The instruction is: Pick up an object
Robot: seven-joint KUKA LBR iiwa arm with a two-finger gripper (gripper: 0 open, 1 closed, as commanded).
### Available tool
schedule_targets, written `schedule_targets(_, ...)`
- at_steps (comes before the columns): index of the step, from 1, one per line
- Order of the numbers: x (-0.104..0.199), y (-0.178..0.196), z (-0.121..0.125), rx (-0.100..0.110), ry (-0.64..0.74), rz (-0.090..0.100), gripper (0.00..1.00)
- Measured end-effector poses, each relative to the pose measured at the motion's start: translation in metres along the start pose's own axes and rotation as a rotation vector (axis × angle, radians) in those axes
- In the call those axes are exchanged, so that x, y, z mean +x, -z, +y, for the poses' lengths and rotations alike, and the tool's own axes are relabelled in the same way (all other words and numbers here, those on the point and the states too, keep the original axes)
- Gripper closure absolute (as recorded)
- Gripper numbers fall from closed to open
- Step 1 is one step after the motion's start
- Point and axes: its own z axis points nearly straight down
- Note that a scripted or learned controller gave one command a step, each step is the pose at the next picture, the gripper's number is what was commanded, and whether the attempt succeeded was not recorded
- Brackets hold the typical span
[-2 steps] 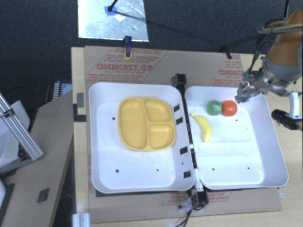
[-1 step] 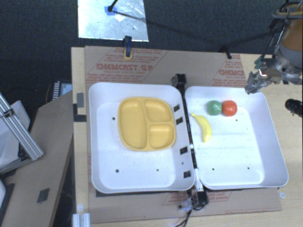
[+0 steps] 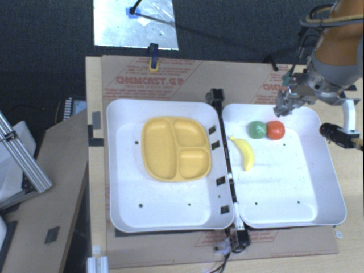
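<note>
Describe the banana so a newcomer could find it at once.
Start at the right white bin. Near its left wall lies the banana, just below the green ball and red ball. It alone is yellow, long and curved.

**A dark floor and a brown board**

The floor (image 3: 45,33) is dark and a bit rough, like carpet. A shiny silver sheet (image 3: 135,16) lies on it at the top, with a bit of blue tape on it. A big brown cardboard sheet (image 3: 170,75) with red letters covers the bench. On the left sits a grey table (image 3: 54,198) — and beside it a silver metal bar (image 3: 23,158).
</note>
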Motion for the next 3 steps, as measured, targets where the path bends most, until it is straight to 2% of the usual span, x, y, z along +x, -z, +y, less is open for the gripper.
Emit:
schedule_targets(1,0.053,-0.017,-0.016,0.002,-0.001,0.001,1.00)
schedule_targets(2,0.103,-0.026,-0.015,0.001,0.000,0.000,1.00)
schedule_targets(3,0.163,-0.026,-0.025,0.002,0.001,0.001,1.00)
